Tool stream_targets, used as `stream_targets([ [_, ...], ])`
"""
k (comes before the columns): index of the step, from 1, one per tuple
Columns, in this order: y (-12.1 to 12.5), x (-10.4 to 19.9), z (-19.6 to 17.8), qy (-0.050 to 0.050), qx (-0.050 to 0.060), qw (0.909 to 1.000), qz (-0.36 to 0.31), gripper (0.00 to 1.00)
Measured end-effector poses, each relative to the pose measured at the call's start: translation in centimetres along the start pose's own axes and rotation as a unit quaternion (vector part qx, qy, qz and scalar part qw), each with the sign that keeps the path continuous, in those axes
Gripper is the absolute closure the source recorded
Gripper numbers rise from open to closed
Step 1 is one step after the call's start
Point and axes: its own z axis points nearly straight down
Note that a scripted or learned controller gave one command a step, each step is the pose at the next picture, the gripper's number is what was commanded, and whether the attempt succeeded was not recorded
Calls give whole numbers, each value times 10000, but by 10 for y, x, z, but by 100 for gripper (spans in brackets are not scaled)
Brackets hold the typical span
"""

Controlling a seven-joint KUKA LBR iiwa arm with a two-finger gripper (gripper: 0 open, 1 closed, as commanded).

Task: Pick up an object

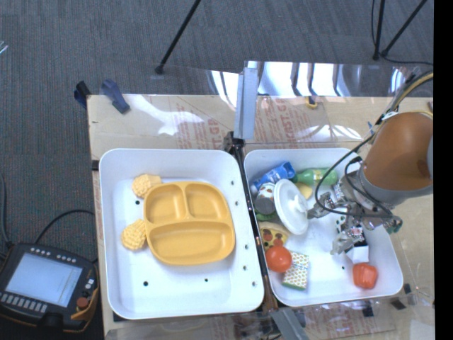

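My gripper [345, 238] hangs low over the right bin [322, 295], in its right half, with the arm's orange band above it. Just left of it a white round lid [291, 205] leans on a grey metal thing [264, 200]. An orange-red fruit [364, 275] lies close below the gripper near the bin's front right corner. Farther left are a red tomato [278, 258], a green and white wedge [296, 271] and a pizza slice [270, 234]. A blue packet [274, 173] and a green item [311, 176] lie at the back.
The left bin [120, 289] bears a yellow divided plate [190, 222] with two yellow waffle-like pieces [145, 184] [134, 235] at its left side. A bare white patch of the right bin's floor lies between the wedge and the orange-red fruit.
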Motion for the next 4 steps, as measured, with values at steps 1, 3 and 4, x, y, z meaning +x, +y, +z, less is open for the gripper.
stream_targets([
  [1, 51, -89, -1, -23, 6, 9978, 666, 0],
  [3, -29, -1, 0, -10, 9, 9950, 998, 0],
  [4, -9, 53, 1, 5, -2, 9967, 813, 0],
])
